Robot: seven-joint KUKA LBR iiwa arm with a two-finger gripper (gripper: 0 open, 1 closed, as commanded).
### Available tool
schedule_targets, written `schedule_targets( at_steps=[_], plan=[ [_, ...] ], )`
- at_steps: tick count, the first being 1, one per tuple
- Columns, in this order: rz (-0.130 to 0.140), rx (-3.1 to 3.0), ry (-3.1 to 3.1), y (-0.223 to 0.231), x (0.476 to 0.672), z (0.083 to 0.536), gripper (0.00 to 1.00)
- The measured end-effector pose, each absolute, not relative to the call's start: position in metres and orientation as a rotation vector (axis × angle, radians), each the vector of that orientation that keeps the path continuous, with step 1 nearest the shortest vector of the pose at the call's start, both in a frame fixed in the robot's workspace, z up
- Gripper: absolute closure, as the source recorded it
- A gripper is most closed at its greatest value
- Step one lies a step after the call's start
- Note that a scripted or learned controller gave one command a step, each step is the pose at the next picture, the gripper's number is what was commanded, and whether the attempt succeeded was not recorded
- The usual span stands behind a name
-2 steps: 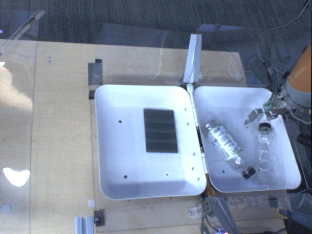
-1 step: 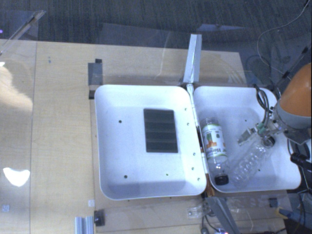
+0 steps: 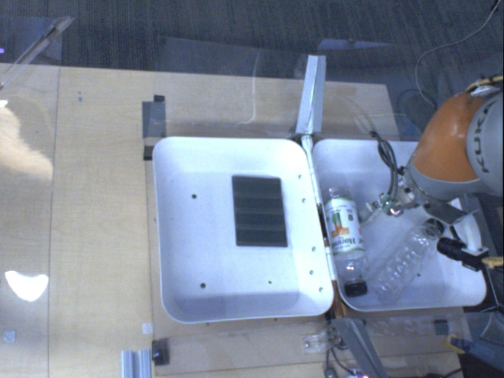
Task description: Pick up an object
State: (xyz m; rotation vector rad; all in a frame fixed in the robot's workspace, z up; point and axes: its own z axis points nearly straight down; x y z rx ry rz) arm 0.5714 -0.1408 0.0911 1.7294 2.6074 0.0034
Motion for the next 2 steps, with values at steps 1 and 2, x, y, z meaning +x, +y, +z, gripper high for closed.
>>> schedule_targets(
  at_steps=[1,2],
  plan=[
    [-0.024,1.683,2.617,-0.1249,0.5991,0.1080,0.00],
    [-0.034,1.388,2.775,-0.1250,0.6065,0.1029,0.00]
  ],
)
